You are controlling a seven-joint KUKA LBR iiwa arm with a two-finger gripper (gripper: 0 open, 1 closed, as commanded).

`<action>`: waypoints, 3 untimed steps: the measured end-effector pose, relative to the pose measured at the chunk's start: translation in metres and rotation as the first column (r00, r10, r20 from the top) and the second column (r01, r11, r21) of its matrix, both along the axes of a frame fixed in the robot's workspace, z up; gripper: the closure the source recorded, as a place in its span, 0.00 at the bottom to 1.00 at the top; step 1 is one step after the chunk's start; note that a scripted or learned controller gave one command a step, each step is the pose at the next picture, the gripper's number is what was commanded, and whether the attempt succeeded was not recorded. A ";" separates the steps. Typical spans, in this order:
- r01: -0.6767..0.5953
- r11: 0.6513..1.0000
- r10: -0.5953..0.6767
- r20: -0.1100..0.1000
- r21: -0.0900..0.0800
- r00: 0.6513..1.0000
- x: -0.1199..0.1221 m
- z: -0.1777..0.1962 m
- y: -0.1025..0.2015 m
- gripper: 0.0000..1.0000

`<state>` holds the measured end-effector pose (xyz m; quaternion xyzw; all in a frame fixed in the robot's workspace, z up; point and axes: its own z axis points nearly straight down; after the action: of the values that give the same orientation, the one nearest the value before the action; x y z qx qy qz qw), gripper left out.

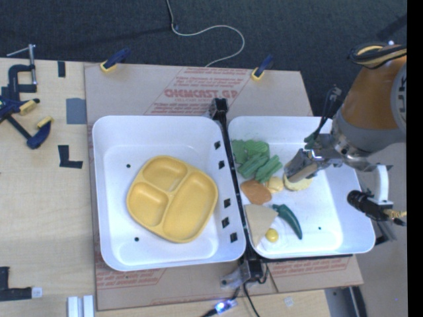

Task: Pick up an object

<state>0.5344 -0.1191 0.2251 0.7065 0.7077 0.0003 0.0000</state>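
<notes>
**End effector low over the right bin's crowded corner**

While the tabletop point(53, 197) sits quiet, the arm point(370, 104) leans in from the right over the right bin point(330, 243). Left bin point(109, 177): one yellow tray point(172, 198), well apart. Green leafy pieces point(254, 158) crowd the divider, an orange piece point(256, 191) just below. End effector point(301, 172) hangs at a pale yellow piece point(297, 183), seemingly touching it; open or clamped, I cannot tell. Green pepper point(289, 218) lies diagonal, below-left, with open floor to its right.
</notes>
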 end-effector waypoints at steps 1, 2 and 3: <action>-0.006 1.000 0.006 -0.002 0.002 1.000 0.003 0.005 0.061 1.00; -0.007 1.000 0.007 -0.002 0.002 1.000 0.016 0.007 0.123 1.00; -0.003 1.000 0.003 -0.003 0.000 1.000 0.017 0.006 0.154 1.00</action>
<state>0.5510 0.0352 0.2308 0.7053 0.7089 -0.0008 -0.0012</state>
